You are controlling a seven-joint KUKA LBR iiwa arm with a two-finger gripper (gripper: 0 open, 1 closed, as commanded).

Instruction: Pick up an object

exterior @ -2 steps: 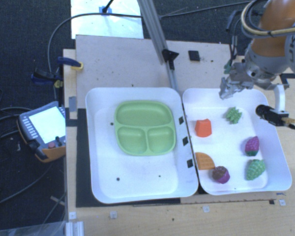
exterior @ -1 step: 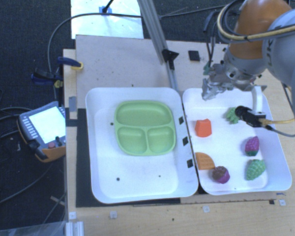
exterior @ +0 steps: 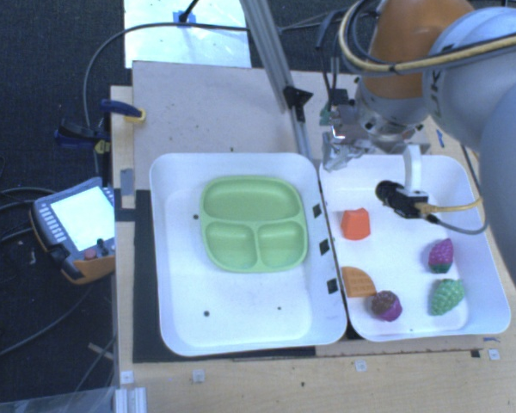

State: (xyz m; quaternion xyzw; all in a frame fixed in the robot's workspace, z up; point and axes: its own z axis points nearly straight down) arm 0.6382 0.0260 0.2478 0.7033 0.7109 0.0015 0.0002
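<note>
We see the pincer (exterior: 342, 155) at the far left corner of the right bin (exterior: 473, 317), hanging just over its rim beside the divide between the two bins. We cannot tell how it stands or whether it has hold of anything, since the wrist hides it from above.

The things to pick lie in the right bin, all nearer the camera than the pincer. The orange block (exterior: 355, 224) is closest, a little toward us and slightly right. Farther on, an orange wedge (exterior: 358, 280) rests against the bin's left wall, with a dark purple fruit (exterior: 385, 305) just beside it. Toward the right wall sit a magenta fruit (exterior: 441, 255) and, just below it, a green fruit (exterior: 446, 296). A black part on a white bracket (exterior: 402, 198), with a yellow cable, hangs from the arm over the bin, right of the pincer.

The left bin (exterior: 181, 317) holds a green divided plate (exterior: 254, 223) with three compartments. Both bins sit on a desk (exterior: 206, 110) with a tan board behind them. On the dark floor at left we see a pendant (exterior: 76, 226) with a lit screen, loose cables, and clamps (exterior: 99, 123) at the desk's edge.
</note>
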